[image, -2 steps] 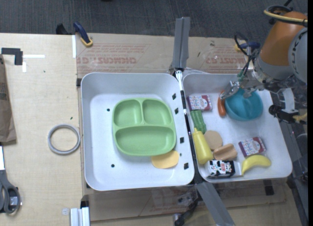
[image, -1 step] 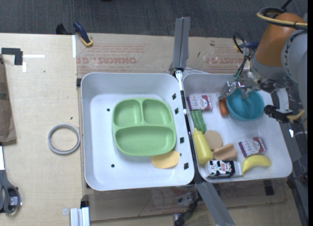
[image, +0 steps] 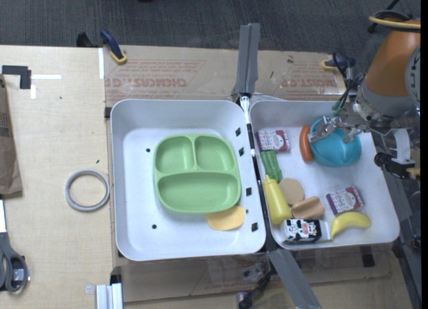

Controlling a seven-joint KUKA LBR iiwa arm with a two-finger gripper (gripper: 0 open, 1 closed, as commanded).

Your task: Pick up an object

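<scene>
My gripper [image: 332,127] hangs at the far right of the right bin [image: 384,187], directly over the rim of a blue bowl [image: 339,150]. An orange piece [image: 305,144] leans against the bowl's left side. Also in this bin lie two small snack packets [image: 273,140] [image: 345,200], a green cucumber [image: 271,165], a yellow bottle [image: 275,202], a tan round cookie [image: 292,189], a hot dog bun [image: 308,207], a banana [image: 350,223] and a small black-and-white carton [image: 301,231]. The arm's orange band [image: 394,60] rises behind the gripper.
The left bin [image: 127,167] holds a green divided plate [image: 197,172] and a yellow chip [image: 226,219] at its front edge. A grey ring [image: 87,189] lies on the bench at left. A metal divider [image: 247,60] runs between the bins.
</scene>
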